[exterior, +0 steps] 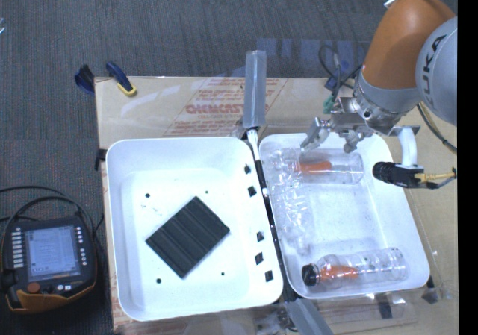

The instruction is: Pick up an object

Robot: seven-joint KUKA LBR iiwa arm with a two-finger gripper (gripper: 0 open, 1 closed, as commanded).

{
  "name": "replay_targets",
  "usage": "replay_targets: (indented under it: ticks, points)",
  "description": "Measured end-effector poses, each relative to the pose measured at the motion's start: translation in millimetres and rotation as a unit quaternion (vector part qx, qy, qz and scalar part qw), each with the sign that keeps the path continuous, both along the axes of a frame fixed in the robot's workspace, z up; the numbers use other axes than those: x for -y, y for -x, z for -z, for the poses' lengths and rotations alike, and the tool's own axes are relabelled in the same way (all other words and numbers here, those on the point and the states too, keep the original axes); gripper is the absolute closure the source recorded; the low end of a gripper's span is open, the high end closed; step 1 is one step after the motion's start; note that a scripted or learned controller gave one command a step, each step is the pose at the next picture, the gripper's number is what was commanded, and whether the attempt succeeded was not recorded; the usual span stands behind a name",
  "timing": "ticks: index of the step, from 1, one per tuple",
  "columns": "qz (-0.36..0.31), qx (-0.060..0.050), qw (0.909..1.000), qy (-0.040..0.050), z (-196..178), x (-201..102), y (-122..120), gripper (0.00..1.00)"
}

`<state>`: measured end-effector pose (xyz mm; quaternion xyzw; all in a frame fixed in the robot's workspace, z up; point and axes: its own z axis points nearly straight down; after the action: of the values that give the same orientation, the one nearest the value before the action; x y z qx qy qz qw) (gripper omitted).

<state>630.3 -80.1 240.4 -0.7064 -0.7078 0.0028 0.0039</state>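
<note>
Camera view: pincer (333, 137) spread wide, empty, hovering at 12 o'clock of the right bin (403, 207) straddling the clear bottle (328, 167), likely lined up to grab it.

The pale wooden counter (157, 106) bears two white bins side by side, the left bin (119, 177) at nine o'clock and the right bin (399, 210) at three.

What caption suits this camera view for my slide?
Open gripper poised above a clear bottle in the right bin; black pad in the left bin.
</note>
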Motion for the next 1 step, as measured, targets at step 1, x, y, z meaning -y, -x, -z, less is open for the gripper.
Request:
replay_targets:
  ticks: [1]
  points:
    - [-0.155,0.003,0.9879,-0.0009,19.7,60.1,-14.3,0.0]
